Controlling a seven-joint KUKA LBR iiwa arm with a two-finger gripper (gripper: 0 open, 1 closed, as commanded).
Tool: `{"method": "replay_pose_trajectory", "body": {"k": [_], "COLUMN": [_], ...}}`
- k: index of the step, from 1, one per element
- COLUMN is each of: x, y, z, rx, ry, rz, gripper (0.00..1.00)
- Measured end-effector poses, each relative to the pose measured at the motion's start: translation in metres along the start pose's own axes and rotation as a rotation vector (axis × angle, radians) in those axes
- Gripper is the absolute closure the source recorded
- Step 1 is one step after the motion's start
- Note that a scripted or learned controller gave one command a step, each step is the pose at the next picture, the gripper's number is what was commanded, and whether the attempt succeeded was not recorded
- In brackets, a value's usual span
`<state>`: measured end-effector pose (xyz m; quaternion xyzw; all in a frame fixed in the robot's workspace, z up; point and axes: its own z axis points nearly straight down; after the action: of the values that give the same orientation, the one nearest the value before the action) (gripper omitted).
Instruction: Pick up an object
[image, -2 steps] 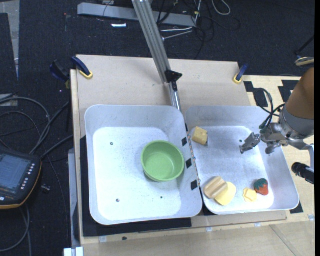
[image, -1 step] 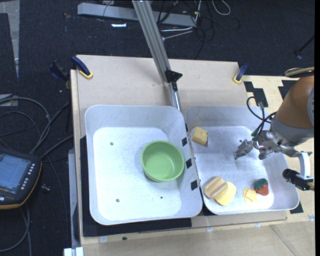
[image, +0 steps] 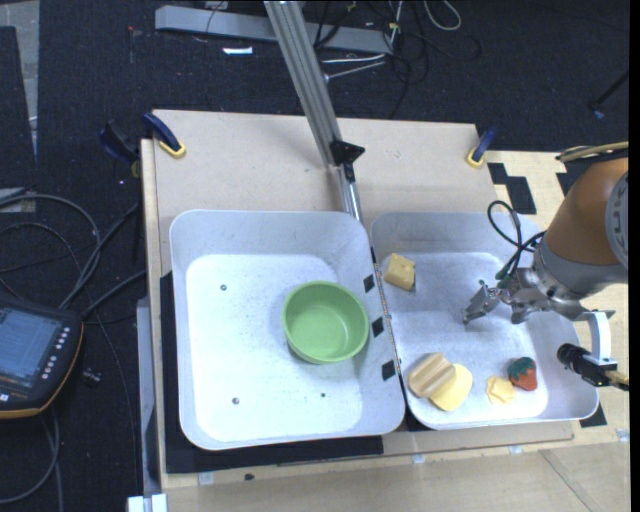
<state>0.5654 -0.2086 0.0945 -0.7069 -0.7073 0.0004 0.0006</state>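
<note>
My gripper (image: 479, 305) hangs over the middle of the right bin (image: 430, 232), its dark fingers pointing left with nothing between them. A yellow cheese-like block (image: 400, 272) lies to its upper left near the bin's divider. Toward the front of the same bin lie a pale bread-like piece (image: 430, 373) touching a yellow rounded piece (image: 452, 388), a small yellow chunk (image: 500, 390), and a red strawberry with a green top (image: 522, 373). A green bowl (image: 325, 321) sits in the left bin (image: 200, 250).
The arm's orange-banded wrist (image: 595, 225) enters from the right above the right bin's edge. A metal pole (image: 310, 85) slants down to the divider between the bins. Blue and yellow clamps (image: 165, 135) hold the bench's far corners.
</note>
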Motion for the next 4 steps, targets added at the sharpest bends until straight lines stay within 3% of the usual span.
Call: {"method": "replay_pose_trajectory", "body": {"k": [1, 4], "x": [0.000, -0.004], "y": [0.000, -0.006], "z": [-0.011, -0.167], "rx": [-0.002, -0.005], "ry": [-0.001, -0.001], "rz": [0.000, 0.000], "gripper": [1.00, 1.00]}}
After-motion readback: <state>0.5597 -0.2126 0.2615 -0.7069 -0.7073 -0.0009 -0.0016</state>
